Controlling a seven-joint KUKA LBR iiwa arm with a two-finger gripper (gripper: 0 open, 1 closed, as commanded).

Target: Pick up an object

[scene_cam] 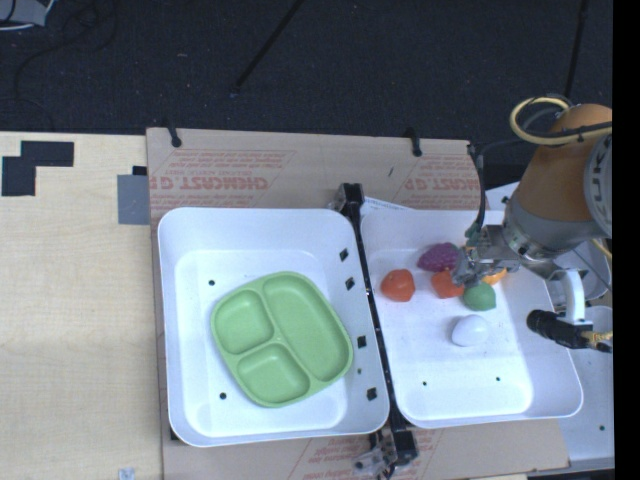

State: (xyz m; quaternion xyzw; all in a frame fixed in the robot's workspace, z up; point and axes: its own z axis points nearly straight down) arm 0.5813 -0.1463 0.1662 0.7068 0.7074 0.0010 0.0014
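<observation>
Gripper [474, 268] is low in the right bin [500, 393], down in the toy cluster near the bin's back right. Finger state: cannot tell, the tips merge w/ the objects around them. Touching or just beside it: orange piece [444, 285] to its left, green piece [480, 298] just below, purple piece [437, 258] up-left. Nothing visibly lifted; all pieces look to be resting on the bin floor. Further out: red-orange ball [398, 285] near the divider, white egg-ish piece [469, 331] toward the front, both apart from the gripper. Left bin [190, 258] holds the green divided plate [281, 339], untouched. Progress, my read: approach done, grasp unconfirmed; close + lift are left, prob. on the orange or green piece
</observation>
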